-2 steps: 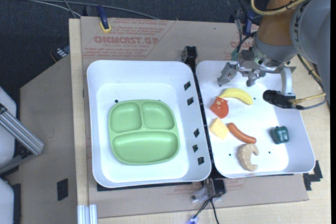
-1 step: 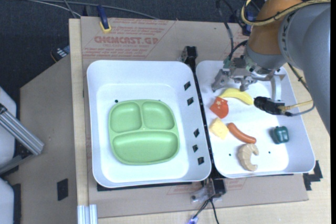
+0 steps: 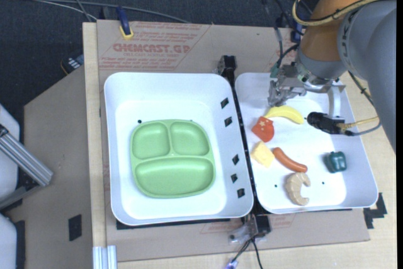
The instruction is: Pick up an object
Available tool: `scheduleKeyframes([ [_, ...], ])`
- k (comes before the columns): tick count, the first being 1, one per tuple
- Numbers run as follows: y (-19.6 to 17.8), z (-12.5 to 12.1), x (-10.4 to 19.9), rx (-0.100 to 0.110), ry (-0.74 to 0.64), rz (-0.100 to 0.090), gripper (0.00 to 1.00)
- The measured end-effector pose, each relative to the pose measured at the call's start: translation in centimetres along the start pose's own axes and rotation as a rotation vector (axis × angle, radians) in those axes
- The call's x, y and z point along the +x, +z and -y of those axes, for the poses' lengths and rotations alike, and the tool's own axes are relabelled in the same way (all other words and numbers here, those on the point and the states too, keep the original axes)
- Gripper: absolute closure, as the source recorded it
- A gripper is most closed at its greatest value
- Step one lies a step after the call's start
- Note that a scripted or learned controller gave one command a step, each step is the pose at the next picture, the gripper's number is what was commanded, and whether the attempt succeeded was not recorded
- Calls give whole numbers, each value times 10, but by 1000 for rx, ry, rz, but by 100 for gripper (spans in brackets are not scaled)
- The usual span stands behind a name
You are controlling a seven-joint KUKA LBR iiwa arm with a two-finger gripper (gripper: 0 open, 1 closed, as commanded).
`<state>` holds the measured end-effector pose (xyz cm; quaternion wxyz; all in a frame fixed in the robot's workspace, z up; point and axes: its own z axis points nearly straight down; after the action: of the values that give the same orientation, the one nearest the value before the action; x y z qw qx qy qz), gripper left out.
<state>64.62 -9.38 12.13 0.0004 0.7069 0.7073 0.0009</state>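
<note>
My gripper (image 3: 277,98) hangs over the back left of the right bin (image 3: 352,192), just above the left end of a yellow banana (image 3: 285,114). Nothing shows between its fingers. A red strawberry-like piece (image 3: 264,129) lies left of the banana. Below it sit a pale yellow chunk (image 3: 262,154), an orange-red sausage (image 3: 289,159) and a tan shrimp-shaped piece (image 3: 297,188). A teal object (image 3: 335,162) rests near the bin's right side.
The left bin (image 3: 119,135) holds a green divided plate (image 3: 172,157). A black divider with clips (image 3: 234,135) runs between the bins. Cardboard (image 3: 151,46) lies behind the bins, with cables across the dark floor.
</note>
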Motion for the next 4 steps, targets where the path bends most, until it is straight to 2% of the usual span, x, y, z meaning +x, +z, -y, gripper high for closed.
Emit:
scheduleKeyframes([
  [3,-171,-13,-12,-7,-1,2,100],
  [4,-170,6,34,5,-4,-1,100],
])
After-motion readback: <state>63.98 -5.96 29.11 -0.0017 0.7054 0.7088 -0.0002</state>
